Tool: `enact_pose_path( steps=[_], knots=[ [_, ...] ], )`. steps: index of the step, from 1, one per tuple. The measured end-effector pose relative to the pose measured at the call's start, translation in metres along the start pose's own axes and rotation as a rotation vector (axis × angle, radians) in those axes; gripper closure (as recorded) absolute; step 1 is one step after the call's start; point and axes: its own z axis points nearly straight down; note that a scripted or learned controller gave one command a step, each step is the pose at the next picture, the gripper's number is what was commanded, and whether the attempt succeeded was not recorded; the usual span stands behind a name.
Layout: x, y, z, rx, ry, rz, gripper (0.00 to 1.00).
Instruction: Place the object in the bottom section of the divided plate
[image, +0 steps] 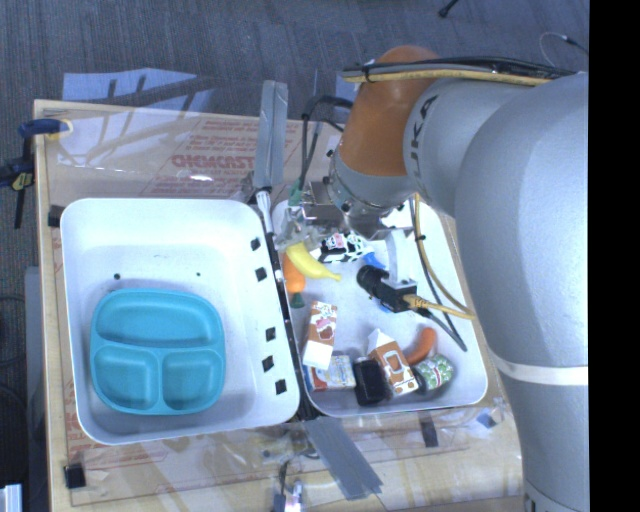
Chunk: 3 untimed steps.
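Arm (500, 150) looms over the right bin (470, 385); the left bin (80, 230) holds the blue divided plate (155, 350). The banana (308, 264) lies beside the fingers (335, 235), whose state I cannot tell.

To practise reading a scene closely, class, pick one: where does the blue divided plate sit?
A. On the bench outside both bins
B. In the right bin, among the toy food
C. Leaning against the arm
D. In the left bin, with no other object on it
D: the blue divided plate lies flat in the left bin with all its sections bare, while the banana and other items lie in the right bin.
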Motion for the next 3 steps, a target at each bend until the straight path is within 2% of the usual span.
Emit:
enact_pose_path(
  steps=[1,2,3],
  knots=[
    [0.076,-0.023,0.022,0.000,-0.002,0.023,1.00],
    [0.163,-0.074,0.036,0.002,-0.002,0.051,1.00],
    [0.163,-0.074,0.036,0.001,-0.002,0.053,0.00]
  ],
)
